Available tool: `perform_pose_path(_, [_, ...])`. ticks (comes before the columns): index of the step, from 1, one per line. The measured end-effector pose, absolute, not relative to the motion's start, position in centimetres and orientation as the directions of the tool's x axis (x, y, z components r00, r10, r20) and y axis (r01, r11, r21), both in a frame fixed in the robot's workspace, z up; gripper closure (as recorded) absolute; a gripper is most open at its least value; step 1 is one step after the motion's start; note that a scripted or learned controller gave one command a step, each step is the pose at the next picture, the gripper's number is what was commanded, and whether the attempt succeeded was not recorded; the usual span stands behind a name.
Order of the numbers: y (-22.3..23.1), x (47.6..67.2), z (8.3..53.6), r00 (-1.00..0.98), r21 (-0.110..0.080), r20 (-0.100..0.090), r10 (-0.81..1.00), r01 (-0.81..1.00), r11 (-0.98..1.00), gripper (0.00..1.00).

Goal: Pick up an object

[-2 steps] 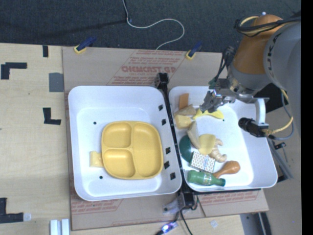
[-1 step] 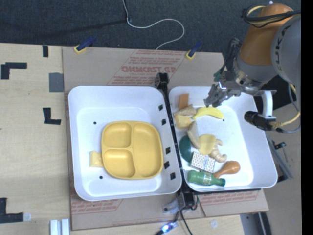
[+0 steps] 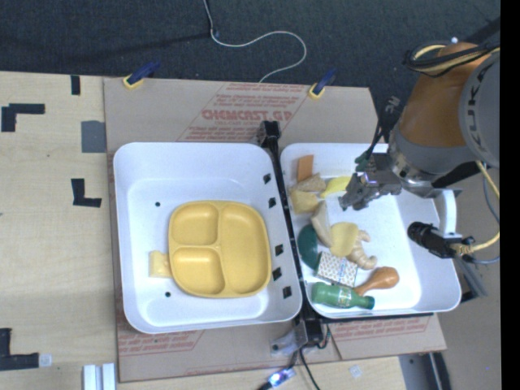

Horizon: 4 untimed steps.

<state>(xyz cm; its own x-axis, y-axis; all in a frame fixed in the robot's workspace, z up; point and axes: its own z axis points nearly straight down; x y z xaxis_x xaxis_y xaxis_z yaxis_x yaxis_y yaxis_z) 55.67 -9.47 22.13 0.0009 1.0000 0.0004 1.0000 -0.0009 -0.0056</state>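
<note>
Objects: one green bottle (image 3: 343,296), one yellow tray (image 3: 219,248), two bins; gripper (image 3: 357,195) state cannot tell.

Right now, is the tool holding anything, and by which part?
Nothing visibly held. The tool hangs above bare floor in the right white bin, apart from the pale yellow toy beside it.

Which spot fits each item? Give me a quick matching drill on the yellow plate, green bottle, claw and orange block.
Things:
1. yellow divided plate
2. green bottle
3. claw
4. orange block

Places:
A. right bin's far left corner
B. above the right bin's middle
C. left bin
D. right bin's near edge

Pairs: 1-C, 2-D, 3-B, 4-A
</note>
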Motion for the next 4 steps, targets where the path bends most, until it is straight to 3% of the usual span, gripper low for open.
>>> perform_pose_path(1, [-8.3,51.2,22.9,0.001,-0.005,0.0,1.0,1.0,-0.001,1.0])
perform_pose_path(2, [-7.6,50.2,21.6,0.0,-0.004,0.0,1.0,1.0,0.0,1.0])
perform_pose_path(4, [-7.1,50.9,21.4,-0.002,-0.003,0.001,1.0,1.0,0.002,1.0])
